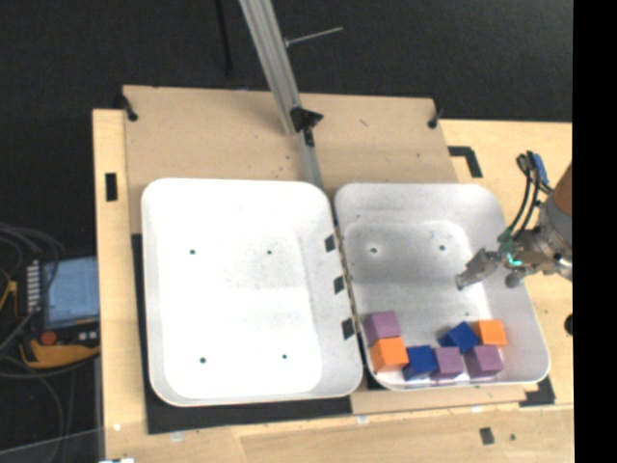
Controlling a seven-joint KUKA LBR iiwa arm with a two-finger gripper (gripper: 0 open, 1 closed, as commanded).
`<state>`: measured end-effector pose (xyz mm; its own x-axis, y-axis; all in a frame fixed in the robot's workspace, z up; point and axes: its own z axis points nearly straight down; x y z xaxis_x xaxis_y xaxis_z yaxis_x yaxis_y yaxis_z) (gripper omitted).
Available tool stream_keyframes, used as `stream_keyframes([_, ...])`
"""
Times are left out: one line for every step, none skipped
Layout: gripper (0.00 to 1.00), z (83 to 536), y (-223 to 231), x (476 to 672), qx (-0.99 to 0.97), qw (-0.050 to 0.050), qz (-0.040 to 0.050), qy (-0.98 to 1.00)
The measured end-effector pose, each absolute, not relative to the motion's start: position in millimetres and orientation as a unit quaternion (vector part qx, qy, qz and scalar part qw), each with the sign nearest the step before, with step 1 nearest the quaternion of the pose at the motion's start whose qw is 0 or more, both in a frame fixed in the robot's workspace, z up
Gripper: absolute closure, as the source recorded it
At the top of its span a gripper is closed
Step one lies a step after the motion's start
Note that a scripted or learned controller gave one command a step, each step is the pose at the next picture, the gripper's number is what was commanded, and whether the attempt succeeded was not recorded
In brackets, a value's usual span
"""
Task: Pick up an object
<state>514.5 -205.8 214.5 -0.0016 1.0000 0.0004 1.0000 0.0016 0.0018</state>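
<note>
Several small blocks lie along the near edge of the right bin: a purple block over an orange block, a blue block, a purple block, a second blue block, an orange block and another purple block. My gripper hangs over the bin's right side, above and behind the blocks. Its fingers are spread open with nothing between them.
The left bin stands beside the right one, with small clips along the seam between them. A slanted metal rail rises from the back of the bench. A blue box and cables sit off the bench at left.
</note>
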Motion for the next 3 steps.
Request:
stream_keyframes([0.0, 168, -214, 509.6, 0.708, -0.001, -0.0016, 0.707])
stream_keyframes([0.0, 109, -210, 515.1, 0.709, -0.001, -0.0016, 0.706])
stream_keyframes([0.0, 98, -212, 516.1, 0.709, 0.002, -0.0004, 0.705])
